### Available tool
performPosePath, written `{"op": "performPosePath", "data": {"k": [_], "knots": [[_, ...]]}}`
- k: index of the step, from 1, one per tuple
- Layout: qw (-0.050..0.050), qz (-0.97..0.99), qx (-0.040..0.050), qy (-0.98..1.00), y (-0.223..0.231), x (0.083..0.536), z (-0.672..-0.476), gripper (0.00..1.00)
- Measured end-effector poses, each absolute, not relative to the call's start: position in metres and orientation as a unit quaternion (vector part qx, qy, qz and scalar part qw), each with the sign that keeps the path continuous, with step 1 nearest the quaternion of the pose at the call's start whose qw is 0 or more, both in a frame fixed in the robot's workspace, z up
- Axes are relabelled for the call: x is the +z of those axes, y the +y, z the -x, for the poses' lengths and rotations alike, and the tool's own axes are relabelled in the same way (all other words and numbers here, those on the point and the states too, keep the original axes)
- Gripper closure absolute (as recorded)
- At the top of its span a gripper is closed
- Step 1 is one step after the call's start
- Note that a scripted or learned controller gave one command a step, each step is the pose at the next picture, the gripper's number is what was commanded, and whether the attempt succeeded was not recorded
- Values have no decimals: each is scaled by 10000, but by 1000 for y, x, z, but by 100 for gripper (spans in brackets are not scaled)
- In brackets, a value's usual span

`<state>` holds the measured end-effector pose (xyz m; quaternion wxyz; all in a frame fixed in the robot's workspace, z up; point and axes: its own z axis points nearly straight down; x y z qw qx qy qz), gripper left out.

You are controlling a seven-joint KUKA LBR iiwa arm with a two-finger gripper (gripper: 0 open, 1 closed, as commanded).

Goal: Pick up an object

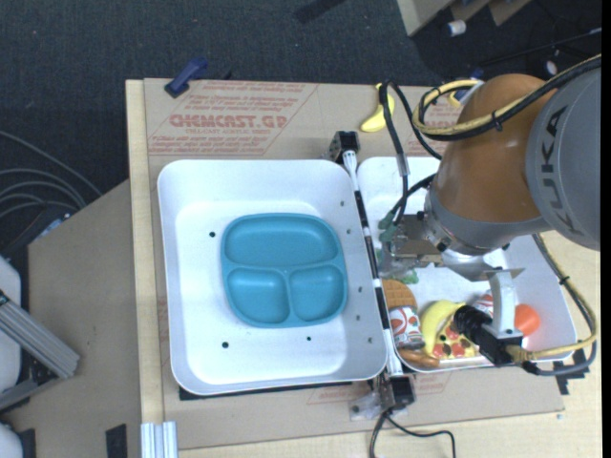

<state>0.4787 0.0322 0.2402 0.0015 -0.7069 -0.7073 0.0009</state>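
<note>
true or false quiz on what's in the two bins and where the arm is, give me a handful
1. A blue divided plate lies in the left bin. True.
2. The arm hangs over the left bin. False: it is over the right bin.
3. A banana lies in the right bin. True.
4. The plate has three compartments. True.
5. The banana sits on the blue plate. False: it lies among other items in the right bin.
6. An orange object lies in the left bin. False: it is in the right bin.
</note>
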Motion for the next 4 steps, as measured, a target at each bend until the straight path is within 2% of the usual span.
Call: {"op": "performPosePath", "data": {"k": [1,2,3,4], "knots": [[-6,7071,-2,-7071,6,258,-583,100],[16,7067,10,-7075,71,221,-540,100],[-6,7075,-1,-7068,0,264,-576,100],[16,7066,10,-7076,62,247,-578,100]]}}
